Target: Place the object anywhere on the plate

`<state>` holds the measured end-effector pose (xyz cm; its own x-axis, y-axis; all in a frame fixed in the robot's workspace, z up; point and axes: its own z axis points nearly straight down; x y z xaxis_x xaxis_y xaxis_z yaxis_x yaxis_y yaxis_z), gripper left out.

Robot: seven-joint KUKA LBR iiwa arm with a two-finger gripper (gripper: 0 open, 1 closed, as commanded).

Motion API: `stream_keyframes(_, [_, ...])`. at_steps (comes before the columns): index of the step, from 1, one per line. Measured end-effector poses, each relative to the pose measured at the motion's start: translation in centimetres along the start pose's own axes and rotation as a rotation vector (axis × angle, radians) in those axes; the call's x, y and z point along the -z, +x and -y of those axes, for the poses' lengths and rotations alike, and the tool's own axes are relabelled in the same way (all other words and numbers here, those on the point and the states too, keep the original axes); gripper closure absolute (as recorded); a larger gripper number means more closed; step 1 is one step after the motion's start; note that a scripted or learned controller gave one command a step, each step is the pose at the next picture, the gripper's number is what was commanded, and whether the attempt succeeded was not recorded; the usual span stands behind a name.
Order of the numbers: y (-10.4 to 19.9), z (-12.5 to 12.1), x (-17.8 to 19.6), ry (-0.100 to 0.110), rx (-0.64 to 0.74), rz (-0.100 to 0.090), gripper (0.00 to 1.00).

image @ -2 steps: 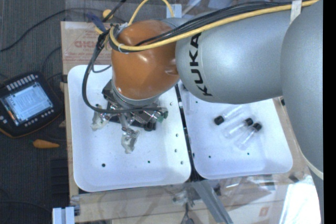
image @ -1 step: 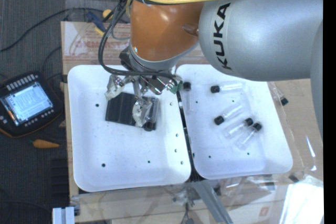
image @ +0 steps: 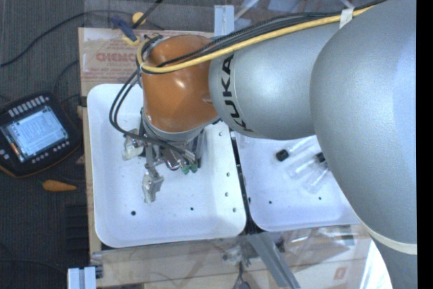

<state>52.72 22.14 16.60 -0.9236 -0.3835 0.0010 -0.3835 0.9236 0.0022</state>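
My gripper (image: 151,185) hangs low over the left white bin (image: 115,213), near its middle, under the orange wrist band (image: 174,88). The grey arm (image: 325,78) covers the back part of both bins. Nothing shows below the gripper tip except bare bin floor. In the right bin (image: 284,210) lies a clear plastic object (image: 306,171) with small black parts, close to the arm's edge. I cannot make out a plate.
A teach pendant (image: 34,133) lies on the floor to the left of the bench, with an orange tool (image: 59,185) beside it. Cables run along the arm. Cardboard (image: 108,57) sits behind the left bin.
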Motion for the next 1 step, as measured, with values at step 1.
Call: stream_keyframes(1, [-5.39,2.96,-0.38,0.0,0.497,0.003,0.0])
